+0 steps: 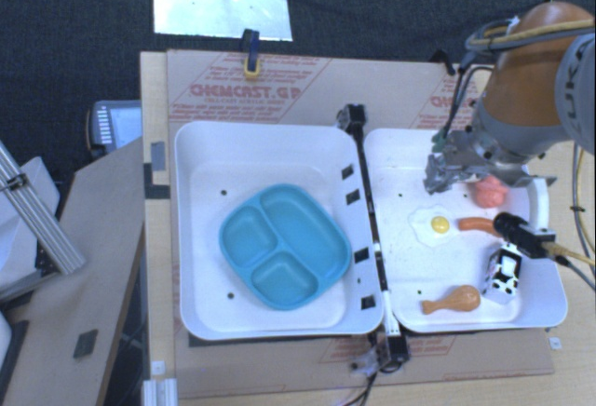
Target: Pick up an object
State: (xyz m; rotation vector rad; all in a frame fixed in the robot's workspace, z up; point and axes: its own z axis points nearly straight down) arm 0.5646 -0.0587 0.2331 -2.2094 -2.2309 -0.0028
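My gripper (440,175) is over the far half of the right bin (399,276), close to the inner wall it shares with the left bin (212,151). From this slanted view I cannot tell whether it is spread apart or closed together, nor whether its tip touches the white floor beneath it.

The nearest thing is the fried egg (435,226), which lies flat just in front of my gripper, a little apart from it. The pink lump (487,191) sits just beside my wrist, toward the outer wall. An orange sausage (477,224) lies right next to the egg on the same side, its end close to the egg's white. Nearer the front wall, the drumstick (453,301) lies on its side with the thin end pointing at the shared wall, and the black-and-white patterned block (505,274) stands just beside its thick end, near the front outer corner.

Open floor in this bin runs along the shared wall, from the egg down to the front edge. The far corner by that wall is bare too.

In the left bin the blue divided plate (284,246) lies flat, turned at an angle, nearer the front and the shared wall. Bare floor runs along the far side and the outer side of that bin
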